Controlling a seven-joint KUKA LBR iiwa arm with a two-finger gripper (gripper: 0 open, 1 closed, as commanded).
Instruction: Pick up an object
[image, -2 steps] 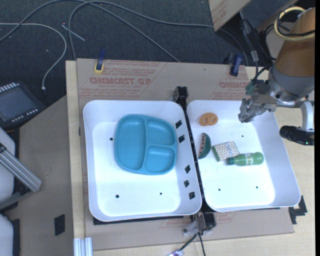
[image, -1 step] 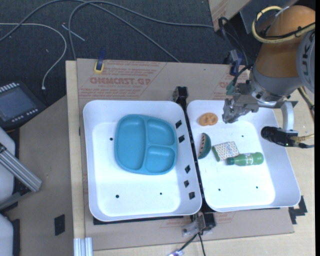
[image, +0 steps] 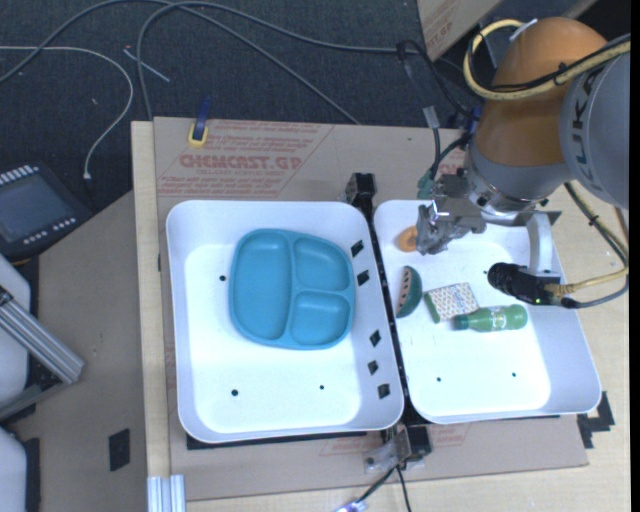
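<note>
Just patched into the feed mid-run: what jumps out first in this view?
The blue divided plate fills the middle of the left bin. Over the right bin's far-left corner, the gripper hangs beside a small orange item. Nearer the camera lie a watermelon slice, a patterned packet and a green bottle.

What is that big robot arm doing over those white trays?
The robot arm's gripper is reaching down into the right bin, near a small orange thing at the back. It is trying to pick something up, but nothing shows between its fingers yet. A watermelon slice toy, a speckled little packet and a green bottle lie in that bin too. The left bin holds a blue divided plate.
</note>
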